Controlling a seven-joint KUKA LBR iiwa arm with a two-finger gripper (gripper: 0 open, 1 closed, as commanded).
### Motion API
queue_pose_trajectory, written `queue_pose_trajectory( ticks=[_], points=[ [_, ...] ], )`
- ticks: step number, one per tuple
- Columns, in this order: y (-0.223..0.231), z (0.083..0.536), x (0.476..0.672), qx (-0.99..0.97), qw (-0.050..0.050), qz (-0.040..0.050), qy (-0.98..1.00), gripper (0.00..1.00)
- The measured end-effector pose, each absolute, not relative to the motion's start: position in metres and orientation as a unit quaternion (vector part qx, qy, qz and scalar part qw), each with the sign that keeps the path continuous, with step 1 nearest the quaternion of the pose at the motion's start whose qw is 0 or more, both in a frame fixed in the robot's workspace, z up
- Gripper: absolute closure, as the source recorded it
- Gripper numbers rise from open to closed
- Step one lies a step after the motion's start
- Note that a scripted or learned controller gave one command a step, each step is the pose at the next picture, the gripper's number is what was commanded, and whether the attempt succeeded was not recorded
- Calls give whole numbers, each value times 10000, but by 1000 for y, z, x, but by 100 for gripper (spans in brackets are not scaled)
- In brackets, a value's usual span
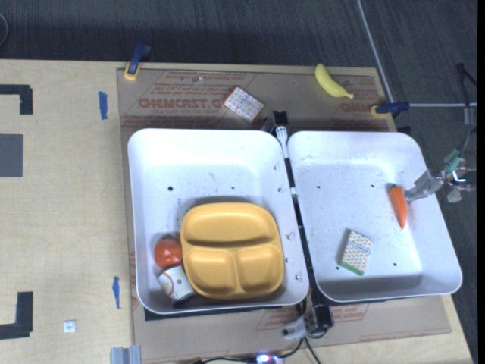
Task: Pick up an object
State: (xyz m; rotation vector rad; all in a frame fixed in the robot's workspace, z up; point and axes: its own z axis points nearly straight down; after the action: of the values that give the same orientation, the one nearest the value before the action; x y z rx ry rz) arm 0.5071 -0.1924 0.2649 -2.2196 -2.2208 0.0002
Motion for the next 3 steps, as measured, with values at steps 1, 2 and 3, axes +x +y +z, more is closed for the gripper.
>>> queue_pose_trajectory(
  ticks=[1, 2, 3],
  points=[
    [-196, 99, 481, -7074, 7, 1, -7068, 0],
    [-197, 110, 482, -7076, -19, -6, -7067, 100],
    [-133, 156, 507, -7064, -13, -8, -7078, 100]
  ],
)
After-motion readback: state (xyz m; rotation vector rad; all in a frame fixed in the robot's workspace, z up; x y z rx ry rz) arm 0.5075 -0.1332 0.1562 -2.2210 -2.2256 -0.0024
